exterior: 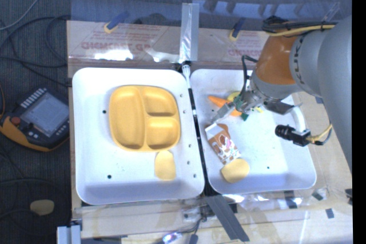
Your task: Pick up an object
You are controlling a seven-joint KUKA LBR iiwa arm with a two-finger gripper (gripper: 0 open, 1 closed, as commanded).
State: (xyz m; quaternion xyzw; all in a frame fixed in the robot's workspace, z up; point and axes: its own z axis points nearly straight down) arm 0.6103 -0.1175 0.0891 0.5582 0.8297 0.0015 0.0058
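Observation:
In the right bin (297, 177) my gripper (242, 104) is down among a small cluster of objects near the bin's back left. An orange carrot-shaped piece (218, 102) lies just to its left, with small green and yellow bits (233, 98) against the gripper. A brown printed packet (223, 143) lies in front of it, and a pale yellow lump (235, 169) sits nearer the front wall. The grey arm with its orange band (278, 61) comes in from the right and hides the bin's back right part.
The left bin (91, 180) holds a yellow divided tray (143, 117) and a pale yellow piece (164, 166) in front of it. A black cable plug (289, 133) hangs over the right bin's right side. A handheld controller (37, 120) lies off the bench at left.

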